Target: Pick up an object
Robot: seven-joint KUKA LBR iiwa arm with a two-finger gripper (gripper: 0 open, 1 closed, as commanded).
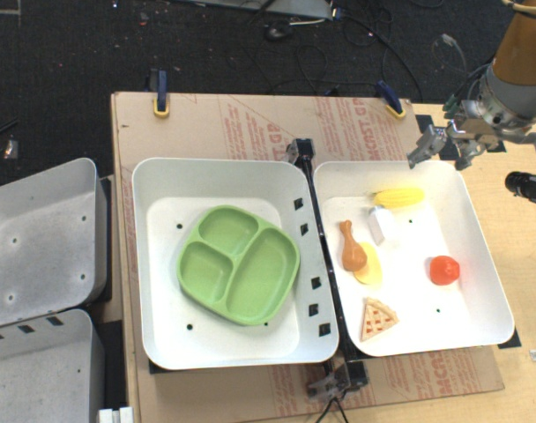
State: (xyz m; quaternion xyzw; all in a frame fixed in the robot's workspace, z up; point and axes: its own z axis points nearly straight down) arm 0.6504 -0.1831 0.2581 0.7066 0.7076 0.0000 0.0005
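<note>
Two white bins sit side by side. The left bin [153,324] holds just a green divided plate [239,263], lying flat. The right bin [480,276] carries the pickable toys, spread apart so each can be gripped alone: corn cob [399,197] at the far side, drumstick [353,247], tomato [443,270], pizza slice [377,318] nearest. The gripper [445,141] hangs over the bin's far right corner, fingers spread with nothing between them, nearest the corn, likely its target.

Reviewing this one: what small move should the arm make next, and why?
Probably come forward and down toward the corn cob. The gripper hangs above the right bin's far rim, holding nothing, and the cob is the nearest item, lying apart from the others.
</note>
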